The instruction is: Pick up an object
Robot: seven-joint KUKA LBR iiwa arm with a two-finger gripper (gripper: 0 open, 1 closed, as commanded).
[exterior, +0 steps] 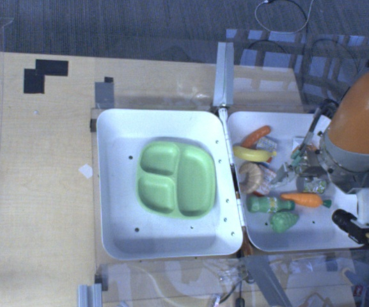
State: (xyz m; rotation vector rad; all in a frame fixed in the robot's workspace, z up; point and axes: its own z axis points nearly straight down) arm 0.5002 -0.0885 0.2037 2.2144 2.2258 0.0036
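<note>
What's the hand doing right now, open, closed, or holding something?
Hand: cannot be told; it sits low in the right bin among the toy food, near the carrot, with nothing seen in its grip.

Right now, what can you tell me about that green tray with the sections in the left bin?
The tray is pale green and looks like smooth moulded plastic, with rounded corners. It has three hollows: two small ones stacked on its left side and one long one on its right. It lies flat, right side up, slightly turned, near the middle of the left bin, resting on the bin's white floor. Nothing lies in its hollows, and nothing else touches it.
</note>
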